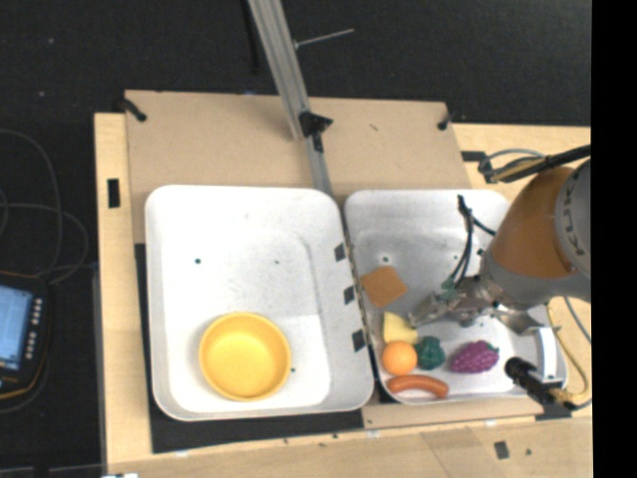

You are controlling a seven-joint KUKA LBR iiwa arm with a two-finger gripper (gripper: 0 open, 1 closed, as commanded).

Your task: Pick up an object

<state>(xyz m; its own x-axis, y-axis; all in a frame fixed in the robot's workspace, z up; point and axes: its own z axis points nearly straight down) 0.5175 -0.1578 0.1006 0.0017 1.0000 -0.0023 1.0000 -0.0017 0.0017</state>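
White plastic bins sit side by side on the counter [418, 446]: left bin [239, 237] has a yellow bowl [245, 355] near its front, right bin [408, 227] has the small stuff bunched at its front edge. There: brown flat square [383, 287], pale yellow block [398, 327], orange ball [399, 358], dark green piece [430, 352], purple grape cluster [474, 357], red-orange sausage shape [418, 386] along the rim. Arm w/ orange band [532, 232] comes in from the right, and the gripper [450, 307] is low in the right bin, just above/behind the green piece & beside the yellow block. Can't tell if the gripper is open or closed, too small & cluttered; nothing visibly held. Step, by my read: approach/descent onto a pick target, prob. the green piece or yellow block; no lift yet. Next move needs a clean drop onto one item w/o nudging neighbours, since they're touching or nearly so, then a close and straight lift. Risk: tight cluster, so a miss or a 2-item snag.
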